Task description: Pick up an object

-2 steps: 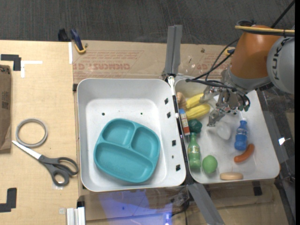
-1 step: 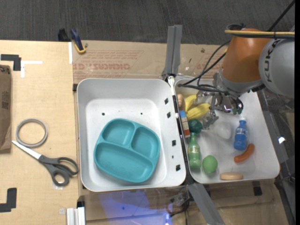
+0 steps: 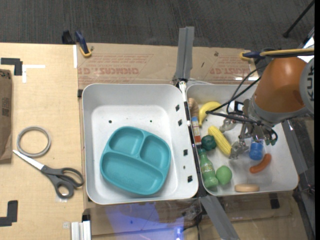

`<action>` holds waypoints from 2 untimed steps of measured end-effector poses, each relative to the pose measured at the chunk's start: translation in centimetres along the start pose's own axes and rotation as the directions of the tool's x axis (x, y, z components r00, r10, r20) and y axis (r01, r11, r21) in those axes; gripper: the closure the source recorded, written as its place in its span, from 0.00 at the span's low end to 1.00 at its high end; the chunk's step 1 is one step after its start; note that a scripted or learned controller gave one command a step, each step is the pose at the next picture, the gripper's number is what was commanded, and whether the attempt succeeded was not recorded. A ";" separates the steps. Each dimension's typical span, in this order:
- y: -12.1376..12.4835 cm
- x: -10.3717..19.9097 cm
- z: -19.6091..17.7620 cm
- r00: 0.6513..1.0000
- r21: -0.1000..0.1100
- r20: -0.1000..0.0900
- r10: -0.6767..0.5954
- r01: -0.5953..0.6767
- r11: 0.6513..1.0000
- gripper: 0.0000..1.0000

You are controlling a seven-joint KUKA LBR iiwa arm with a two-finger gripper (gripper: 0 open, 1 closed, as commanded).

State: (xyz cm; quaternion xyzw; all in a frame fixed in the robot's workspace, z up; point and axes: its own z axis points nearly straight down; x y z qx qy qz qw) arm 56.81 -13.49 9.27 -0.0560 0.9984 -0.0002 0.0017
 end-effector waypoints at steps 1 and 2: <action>3.9 0.9 0.0 0.999 -0.001 -0.001 0.053 -0.053 0.999 0.00; 0.9 -6.2 0.0 0.998 0.000 0.002 -0.055 0.055 0.998 0.00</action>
